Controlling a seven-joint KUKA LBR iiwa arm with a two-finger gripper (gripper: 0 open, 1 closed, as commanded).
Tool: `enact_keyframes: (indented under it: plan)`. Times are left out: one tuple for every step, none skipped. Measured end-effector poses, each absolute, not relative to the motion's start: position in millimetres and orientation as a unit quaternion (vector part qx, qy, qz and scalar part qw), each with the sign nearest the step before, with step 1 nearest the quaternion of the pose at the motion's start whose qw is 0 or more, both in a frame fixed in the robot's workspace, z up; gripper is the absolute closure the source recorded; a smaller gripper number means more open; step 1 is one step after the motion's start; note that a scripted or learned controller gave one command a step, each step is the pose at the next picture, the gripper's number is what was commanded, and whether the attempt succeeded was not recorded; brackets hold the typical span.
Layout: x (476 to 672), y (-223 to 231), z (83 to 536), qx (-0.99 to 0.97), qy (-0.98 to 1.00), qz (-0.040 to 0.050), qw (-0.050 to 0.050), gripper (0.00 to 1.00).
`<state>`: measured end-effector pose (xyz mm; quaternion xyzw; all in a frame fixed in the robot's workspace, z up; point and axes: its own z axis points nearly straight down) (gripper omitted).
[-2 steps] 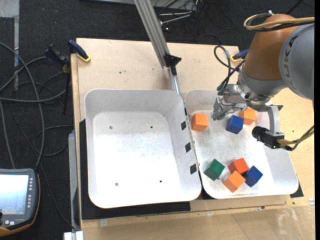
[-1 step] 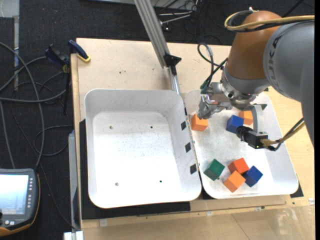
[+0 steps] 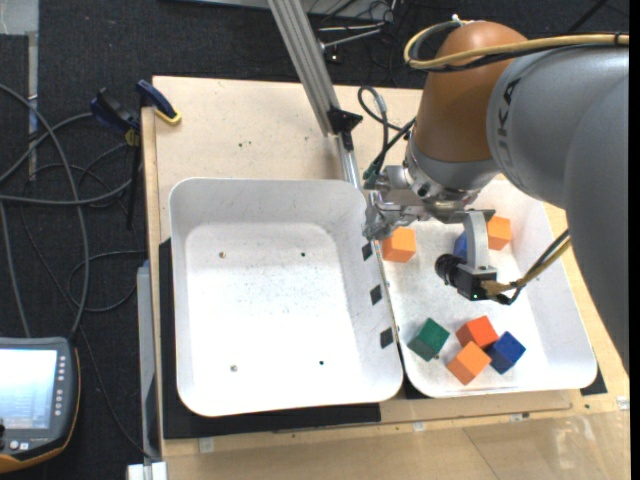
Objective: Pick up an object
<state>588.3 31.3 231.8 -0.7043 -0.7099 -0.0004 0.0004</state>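
Orange wooden cube (image 3: 400, 245) sits in the right shallow white bin (image 3: 560, 363), near its left wall, directly under the claw (image 3: 392, 220). Claw state: cannot tell. Judgement: grasp unconfirmed, lift remaining. Other small blocks (image 3: 468, 345) lie nearer the front.

White bins (image 3: 190, 268); orange blocks (image 3: 400, 245), green block (image 3: 430, 339), blue block (image 3: 507, 351); grey arm (image 3: 560, 118), orange band (image 3: 465, 98).

Wooden bench (image 3: 250, 138) bears two white bins (image 3: 270, 288), perhaps touching
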Motion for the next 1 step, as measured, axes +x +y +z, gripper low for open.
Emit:
enact_keyframes:
  plan:
    - [583.4,80.6,224.4,-0.704,-0.71,0.0004,0.001,1.0]
